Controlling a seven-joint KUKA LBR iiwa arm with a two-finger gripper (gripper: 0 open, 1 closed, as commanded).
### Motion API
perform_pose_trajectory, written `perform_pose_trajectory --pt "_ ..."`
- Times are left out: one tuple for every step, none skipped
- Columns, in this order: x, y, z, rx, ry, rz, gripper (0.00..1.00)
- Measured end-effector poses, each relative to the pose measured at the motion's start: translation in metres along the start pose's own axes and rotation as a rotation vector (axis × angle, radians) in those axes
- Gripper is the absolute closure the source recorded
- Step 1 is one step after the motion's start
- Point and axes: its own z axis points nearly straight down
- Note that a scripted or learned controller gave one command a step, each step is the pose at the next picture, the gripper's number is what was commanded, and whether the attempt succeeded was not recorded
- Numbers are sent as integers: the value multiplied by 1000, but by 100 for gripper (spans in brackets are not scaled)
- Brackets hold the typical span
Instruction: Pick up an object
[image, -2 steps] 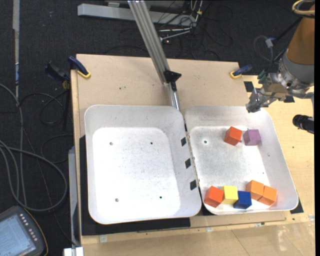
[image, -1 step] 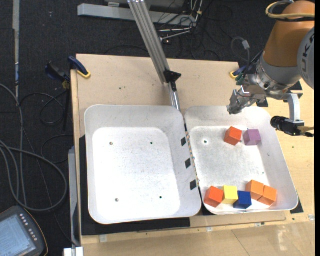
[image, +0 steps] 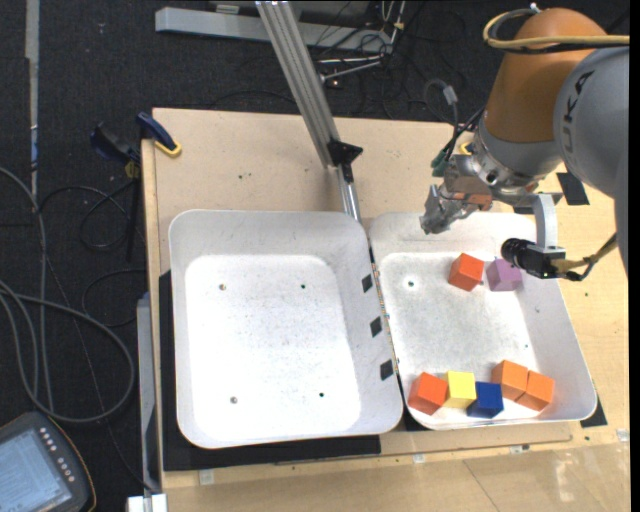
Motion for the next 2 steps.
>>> perform_pose_trajectory --pt "44 -2 2 0 0 0 100" --pt "102 -1 -5 -3 0 -1 100"
